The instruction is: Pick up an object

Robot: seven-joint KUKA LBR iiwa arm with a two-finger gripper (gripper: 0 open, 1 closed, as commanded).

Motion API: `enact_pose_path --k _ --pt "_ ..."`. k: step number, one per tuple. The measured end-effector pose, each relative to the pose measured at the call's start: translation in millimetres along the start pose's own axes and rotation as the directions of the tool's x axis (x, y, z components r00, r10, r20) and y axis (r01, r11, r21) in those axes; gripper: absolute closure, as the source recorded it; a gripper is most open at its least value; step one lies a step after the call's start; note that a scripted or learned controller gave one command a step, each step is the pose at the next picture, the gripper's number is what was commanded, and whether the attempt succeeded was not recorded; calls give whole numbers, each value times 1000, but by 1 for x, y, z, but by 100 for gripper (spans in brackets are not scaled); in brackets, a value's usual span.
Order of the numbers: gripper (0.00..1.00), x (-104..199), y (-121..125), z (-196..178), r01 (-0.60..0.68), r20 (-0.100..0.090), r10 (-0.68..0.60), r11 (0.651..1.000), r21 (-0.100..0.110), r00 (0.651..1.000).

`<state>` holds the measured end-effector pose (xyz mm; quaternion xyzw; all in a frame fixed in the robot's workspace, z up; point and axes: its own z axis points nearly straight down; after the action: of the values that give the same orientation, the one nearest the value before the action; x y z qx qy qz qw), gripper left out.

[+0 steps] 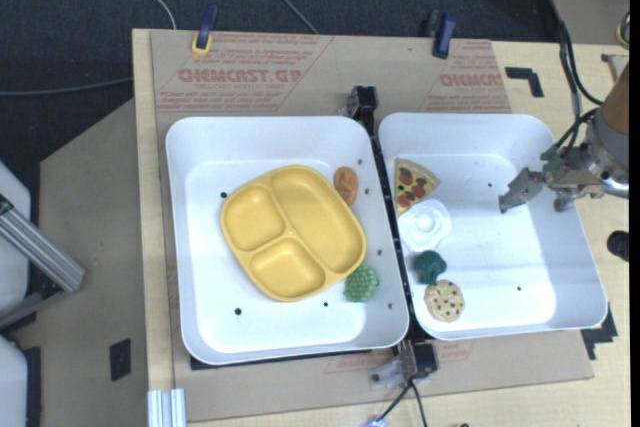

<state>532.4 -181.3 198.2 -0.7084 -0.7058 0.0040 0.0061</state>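
Along the right bin's (560,310) left edge lie a pizza slice (414,183), white cup (424,221), green toy (430,265) and cookie (444,300), any one a fair target. Near its right edge the gripper (535,190) hangs over bare floor, well apart from them; I cannot tell whether it is open or closed.

Single fixed view, taken from above the tabletop (300,65) and directed downward at a slant. Both white bins are framed whole: the left bin (190,245) toward the tabletop's left edge, the right bin (560,305) toward its right edge. The far edge is seen at top, with dark floor (90,25) beyond it.
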Motion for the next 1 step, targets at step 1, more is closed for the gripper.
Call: enact_pose_path --k 1 --pt "0 1 3 -8 4 3 -4 1000 -15 1000"
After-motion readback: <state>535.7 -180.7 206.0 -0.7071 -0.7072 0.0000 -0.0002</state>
